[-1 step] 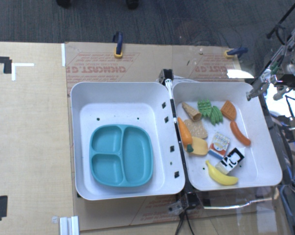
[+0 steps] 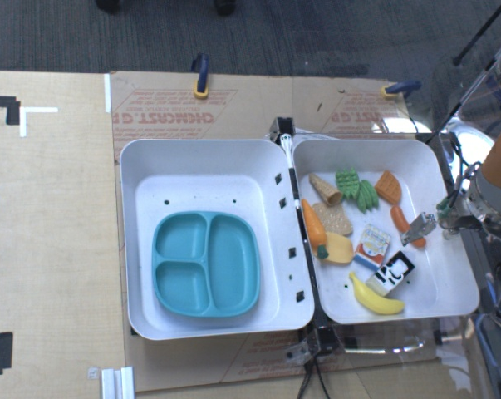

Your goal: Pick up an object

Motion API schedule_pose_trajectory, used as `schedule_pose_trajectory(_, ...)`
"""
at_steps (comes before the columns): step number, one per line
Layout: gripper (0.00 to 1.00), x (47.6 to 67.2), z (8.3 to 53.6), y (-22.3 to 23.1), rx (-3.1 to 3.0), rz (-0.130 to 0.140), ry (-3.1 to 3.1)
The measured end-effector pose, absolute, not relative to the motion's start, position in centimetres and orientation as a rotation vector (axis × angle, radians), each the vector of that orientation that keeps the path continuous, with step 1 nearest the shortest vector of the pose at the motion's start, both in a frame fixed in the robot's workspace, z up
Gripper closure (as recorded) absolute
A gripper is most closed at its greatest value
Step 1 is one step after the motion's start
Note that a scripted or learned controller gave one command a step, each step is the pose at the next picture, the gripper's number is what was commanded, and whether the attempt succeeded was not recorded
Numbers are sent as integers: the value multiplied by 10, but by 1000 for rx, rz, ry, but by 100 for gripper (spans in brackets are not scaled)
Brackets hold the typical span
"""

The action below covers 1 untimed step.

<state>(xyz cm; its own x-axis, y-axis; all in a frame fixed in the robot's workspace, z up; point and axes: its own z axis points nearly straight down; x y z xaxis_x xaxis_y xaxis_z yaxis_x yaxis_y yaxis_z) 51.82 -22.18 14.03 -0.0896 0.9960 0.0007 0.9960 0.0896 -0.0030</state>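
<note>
The pincer (image 2: 418, 229) hangs low over the right side of the right bin (image 2: 449, 293), just beside a small orange piece (image 2: 399, 218); how far its tips are spread I cannot tell, and nothing shows between them. The pickable things all lie in that bin: a yellow banana (image 2: 376, 297) near the front wall, a black-and-white tag (image 2: 393, 272) touching it, a small carton (image 2: 372, 245), a carrot (image 2: 316, 226) along the left wall, a green leafy piece (image 2: 356, 188) and a cone (image 2: 325, 189) toward the back. The left bin (image 2: 134, 248) holds a teal divided plate (image 2: 207, 263). These look like toy foods, so probably light, stiff and a little slick. The orange piece is nearest; I would take it across its narrow middle, since a hold at a tapered end would likely let it squirt free
</note>
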Motion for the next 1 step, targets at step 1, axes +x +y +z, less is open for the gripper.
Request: schedule_pose_trajectory(1,0,547,96,-213,-2167,-20,-2258)
